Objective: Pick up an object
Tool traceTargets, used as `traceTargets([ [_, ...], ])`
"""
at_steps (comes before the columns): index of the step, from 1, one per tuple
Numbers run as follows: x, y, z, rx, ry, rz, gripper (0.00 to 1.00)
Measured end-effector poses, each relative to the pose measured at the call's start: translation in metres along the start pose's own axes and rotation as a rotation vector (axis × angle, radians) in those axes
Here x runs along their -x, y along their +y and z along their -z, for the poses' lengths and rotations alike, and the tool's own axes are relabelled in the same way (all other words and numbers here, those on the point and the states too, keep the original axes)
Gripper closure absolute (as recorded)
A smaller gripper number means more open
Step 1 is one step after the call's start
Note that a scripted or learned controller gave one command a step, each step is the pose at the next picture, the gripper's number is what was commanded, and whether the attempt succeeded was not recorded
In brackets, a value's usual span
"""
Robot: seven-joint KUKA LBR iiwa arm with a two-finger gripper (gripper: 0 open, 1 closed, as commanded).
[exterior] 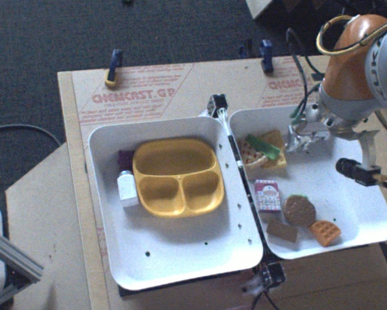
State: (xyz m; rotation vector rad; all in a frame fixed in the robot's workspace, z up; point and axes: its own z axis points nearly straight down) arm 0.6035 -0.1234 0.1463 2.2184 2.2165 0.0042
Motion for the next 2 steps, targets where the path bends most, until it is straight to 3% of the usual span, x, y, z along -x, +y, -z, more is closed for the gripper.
traceTargets([
  [2, -0.004, 0.011, 0.081, 0.001, 0.0, 0.002, 1.0],
])
